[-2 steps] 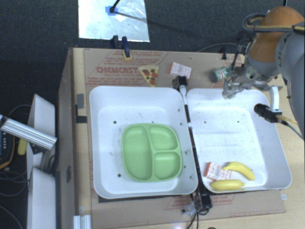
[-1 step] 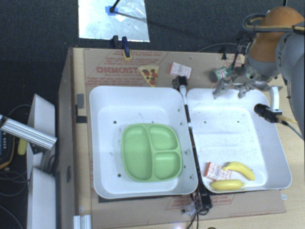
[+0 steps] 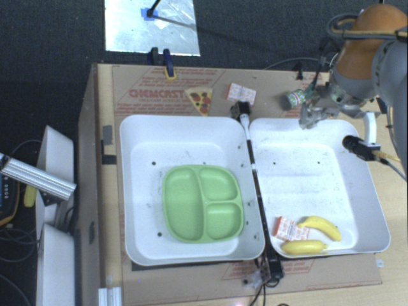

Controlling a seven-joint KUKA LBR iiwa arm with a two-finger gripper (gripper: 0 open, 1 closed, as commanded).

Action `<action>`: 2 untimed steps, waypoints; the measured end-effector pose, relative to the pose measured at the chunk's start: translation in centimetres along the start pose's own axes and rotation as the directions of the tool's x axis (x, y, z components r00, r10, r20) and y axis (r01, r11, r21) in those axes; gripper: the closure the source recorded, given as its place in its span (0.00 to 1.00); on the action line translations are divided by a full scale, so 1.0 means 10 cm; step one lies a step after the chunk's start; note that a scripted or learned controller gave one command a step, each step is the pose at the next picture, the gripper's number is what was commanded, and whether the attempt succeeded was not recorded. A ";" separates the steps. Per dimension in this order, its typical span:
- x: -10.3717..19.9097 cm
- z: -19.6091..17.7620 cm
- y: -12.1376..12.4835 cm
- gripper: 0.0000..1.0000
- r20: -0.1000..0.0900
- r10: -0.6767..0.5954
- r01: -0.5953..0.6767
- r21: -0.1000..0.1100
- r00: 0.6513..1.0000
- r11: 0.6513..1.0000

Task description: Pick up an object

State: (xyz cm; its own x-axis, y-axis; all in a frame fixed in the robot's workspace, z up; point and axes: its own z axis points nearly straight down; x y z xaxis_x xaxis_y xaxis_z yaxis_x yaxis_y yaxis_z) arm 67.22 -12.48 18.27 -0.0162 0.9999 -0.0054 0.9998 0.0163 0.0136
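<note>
Gripper (image 3: 310,116) hovers over right bin (image 3: 319,171) far rim, grip state unclear, nothing visibly held; bananas (image 3: 315,233) untouched, pick pending.

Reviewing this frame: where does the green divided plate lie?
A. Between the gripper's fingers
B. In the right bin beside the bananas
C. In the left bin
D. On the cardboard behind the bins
C: the green plate rests flat in the left bin; the bananas are in the right bin.

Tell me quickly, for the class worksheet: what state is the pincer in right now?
Pincer: cannot be told whether open or closed; it sits over the far edge of the right bin, with nothing seen in it.
</note>
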 end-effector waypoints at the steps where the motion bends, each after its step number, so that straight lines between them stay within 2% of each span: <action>1: 0.00 0.00 0.00 0.00 0.000 0.000 0.000 0.001 1.000 1.000; 2: -0.18 -0.29 -0.03 0.00 -0.004 0.015 -0.015 0.009 1.000 1.000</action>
State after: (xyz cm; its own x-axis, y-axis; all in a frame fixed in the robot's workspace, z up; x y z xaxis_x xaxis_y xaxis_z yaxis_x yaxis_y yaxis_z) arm 66.94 -14.23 21.20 -0.0014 1.0000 -0.0015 1.0000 0.0014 0.0049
